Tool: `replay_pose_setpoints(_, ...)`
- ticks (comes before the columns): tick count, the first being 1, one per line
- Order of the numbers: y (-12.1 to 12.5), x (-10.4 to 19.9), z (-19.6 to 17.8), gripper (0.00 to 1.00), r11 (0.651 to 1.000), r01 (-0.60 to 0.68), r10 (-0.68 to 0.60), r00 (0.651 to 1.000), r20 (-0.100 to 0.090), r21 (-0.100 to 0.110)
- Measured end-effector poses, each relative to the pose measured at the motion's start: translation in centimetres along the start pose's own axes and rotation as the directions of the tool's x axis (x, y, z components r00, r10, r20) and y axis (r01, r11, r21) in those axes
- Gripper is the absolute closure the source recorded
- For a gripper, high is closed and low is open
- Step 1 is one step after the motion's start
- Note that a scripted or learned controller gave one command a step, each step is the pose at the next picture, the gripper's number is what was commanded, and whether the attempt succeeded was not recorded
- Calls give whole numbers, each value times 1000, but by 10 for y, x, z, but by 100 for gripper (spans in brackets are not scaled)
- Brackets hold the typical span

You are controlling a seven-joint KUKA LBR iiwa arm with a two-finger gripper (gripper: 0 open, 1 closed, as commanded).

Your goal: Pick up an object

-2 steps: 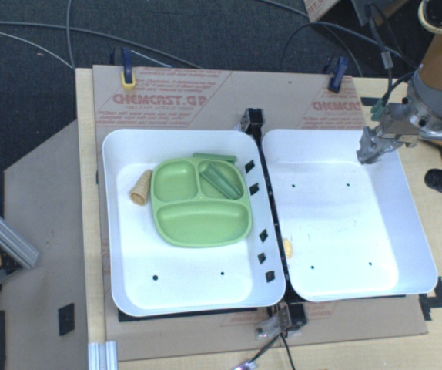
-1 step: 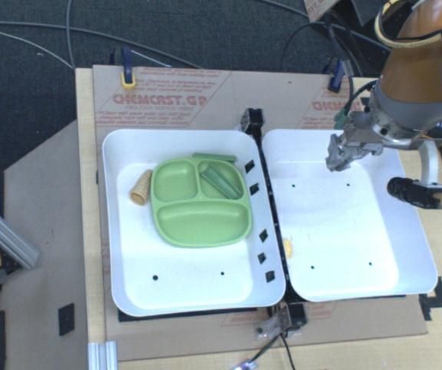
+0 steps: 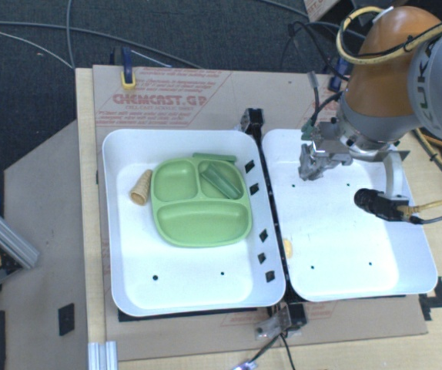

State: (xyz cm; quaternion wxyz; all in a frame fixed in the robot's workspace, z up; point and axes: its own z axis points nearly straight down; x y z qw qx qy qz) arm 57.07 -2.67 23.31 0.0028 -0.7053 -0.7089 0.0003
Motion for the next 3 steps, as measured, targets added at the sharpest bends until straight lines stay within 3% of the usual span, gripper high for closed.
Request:
replay_pose_setpoints(2,-22,96,12,100,1000,0,0,1000,1,1)
replay_pose_setpoints(3,-21,93,12,0,1000,-5,5,1000,2,-1)
